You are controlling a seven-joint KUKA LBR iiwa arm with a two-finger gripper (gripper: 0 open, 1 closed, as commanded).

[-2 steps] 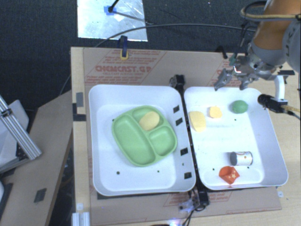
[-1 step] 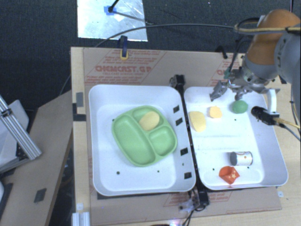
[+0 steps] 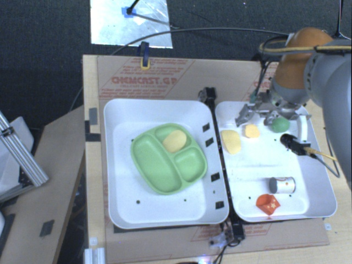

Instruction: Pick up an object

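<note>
Hovering low at the far end of the right bin (image 3: 324,199), the claw (image 3: 263,117) has two candidates crowded close to it, and that crowding is probably the main risk. A descent that lands between them could nudge the green ball (image 3: 279,124) and send it rolling, or push the small yellow piece (image 3: 252,131) flat against the bin floor without gripping it. The piece looks low and thin, so a closing claw may slide over its top. From this slanted angle I cannot tell whether the claw is spread or pressed together, and nothing is visibly pinched in it.

The small yellow piece lies just below the claw, toward the near side. The green ball sits just beside the claw on the arm's side. A larger yellow lump (image 3: 231,142) lies a little farther off, beyond the small piece. A can (image 3: 283,185) and a red piece (image 3: 268,203) are well apart from the claw, near the bin's front.
</note>
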